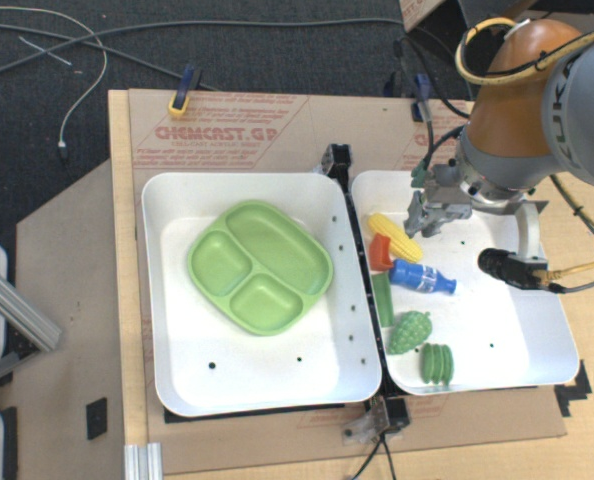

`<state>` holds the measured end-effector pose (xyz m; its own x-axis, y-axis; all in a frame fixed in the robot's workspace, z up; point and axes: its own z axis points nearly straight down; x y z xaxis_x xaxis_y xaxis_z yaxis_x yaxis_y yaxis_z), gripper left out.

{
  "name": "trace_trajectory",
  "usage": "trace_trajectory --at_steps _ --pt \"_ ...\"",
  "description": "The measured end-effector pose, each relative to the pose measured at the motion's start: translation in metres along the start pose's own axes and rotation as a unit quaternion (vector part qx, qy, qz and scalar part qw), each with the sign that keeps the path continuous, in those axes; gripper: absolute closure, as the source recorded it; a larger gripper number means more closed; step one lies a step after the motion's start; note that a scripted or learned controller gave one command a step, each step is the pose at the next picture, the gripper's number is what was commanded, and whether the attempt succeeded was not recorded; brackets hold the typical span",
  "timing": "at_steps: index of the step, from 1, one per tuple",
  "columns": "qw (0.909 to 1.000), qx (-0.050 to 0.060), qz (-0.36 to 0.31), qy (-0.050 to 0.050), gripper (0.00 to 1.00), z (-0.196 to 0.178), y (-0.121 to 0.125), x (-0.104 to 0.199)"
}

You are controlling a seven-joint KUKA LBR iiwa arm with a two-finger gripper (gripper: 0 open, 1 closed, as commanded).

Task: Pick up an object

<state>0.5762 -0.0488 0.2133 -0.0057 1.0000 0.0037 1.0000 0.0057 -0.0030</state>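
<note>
On the left: white bin (167,268) holding a green divided tray (261,266), lying flat, three compartments, nothing in them.

Right bin (537,338) has the pickable stuff, all bunched along its left wall: yellow corn cob (393,236) at top, an orange-red piece (379,254) just below it, blue bottle (423,279) lying on its side, a long green stick-shaped item (382,301) against the wall, a bumpy green toy (410,332), and a ribbed green one (437,363) nearest the front edge.

Gripper (426,215) sits low over the top of that cluster, just beside the corn, right of it. Can't tell finger state from this angle. Nothing visibly lifted.

Progress call: pick not done yet. Every object looks to be resting in the bin. Looks like approach/descent phase, corn or bottle the likely target. Grasp and lift both left.

Surface: bins sit on a cardboard sheet (227,128) with red print, blue clamps (184,89) at the back edge. Dark carpet floor (127,28) behind, loose cables across it.
</note>
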Motion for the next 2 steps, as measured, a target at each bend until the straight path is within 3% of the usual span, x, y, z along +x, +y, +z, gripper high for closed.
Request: trace_trajectory --at_steps 1,2 --pt "1.0 -0.002 -0.001 -0.001 1.0 0.005 0.013 0.055" --pt "1.0 -0.002 -0.001 0.0 1.0 -0.005 0.008 0.107"
